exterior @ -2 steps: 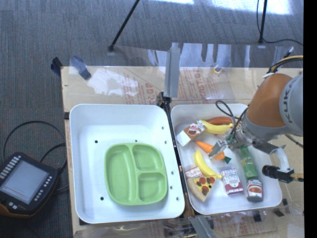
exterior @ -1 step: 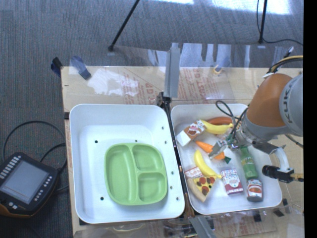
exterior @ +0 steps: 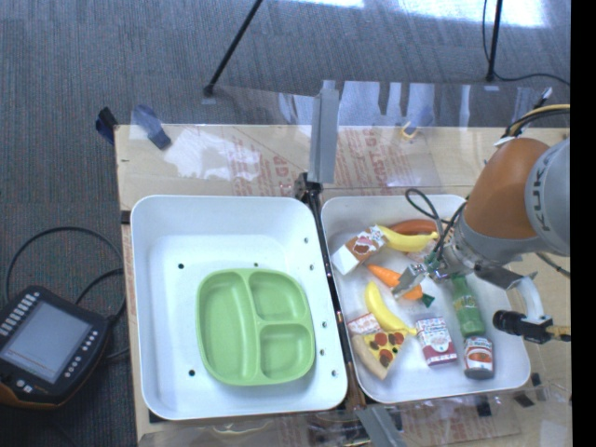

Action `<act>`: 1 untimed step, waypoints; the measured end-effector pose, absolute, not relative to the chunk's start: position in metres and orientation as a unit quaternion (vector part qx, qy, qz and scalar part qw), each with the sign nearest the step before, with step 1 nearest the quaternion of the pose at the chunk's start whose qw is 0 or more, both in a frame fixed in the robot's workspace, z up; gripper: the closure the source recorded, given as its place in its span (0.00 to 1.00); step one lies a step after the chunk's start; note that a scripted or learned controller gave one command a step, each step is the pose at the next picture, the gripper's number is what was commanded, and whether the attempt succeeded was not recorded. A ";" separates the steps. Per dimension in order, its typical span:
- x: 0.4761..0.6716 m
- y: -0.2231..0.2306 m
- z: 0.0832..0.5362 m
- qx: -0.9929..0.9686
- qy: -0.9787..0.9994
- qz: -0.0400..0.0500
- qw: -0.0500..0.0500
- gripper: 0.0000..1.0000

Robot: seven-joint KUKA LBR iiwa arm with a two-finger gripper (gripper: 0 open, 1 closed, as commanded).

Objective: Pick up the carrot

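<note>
While the gripper [exterior: 411, 281] hangs unclenched, touching the single carrot [exterior: 386, 275], two bananas [exterior: 406, 238] lie alongside.

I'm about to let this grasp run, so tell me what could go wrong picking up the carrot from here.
1. The carrot lies close between two bananas, one above and one below, so the gripper could nudge or catch a banana instead.
2. The gripper sits at the carrot's right end, near its green top; a grasp there may slip off.
3. The green bottle lies just right of the gripper and might get knocked.
</note>
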State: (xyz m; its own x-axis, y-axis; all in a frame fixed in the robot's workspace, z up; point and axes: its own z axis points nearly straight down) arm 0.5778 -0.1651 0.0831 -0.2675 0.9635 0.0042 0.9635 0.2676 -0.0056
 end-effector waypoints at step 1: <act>0.578 -0.165 0.083 -0.605 -0.796 0.001 0.003 0.00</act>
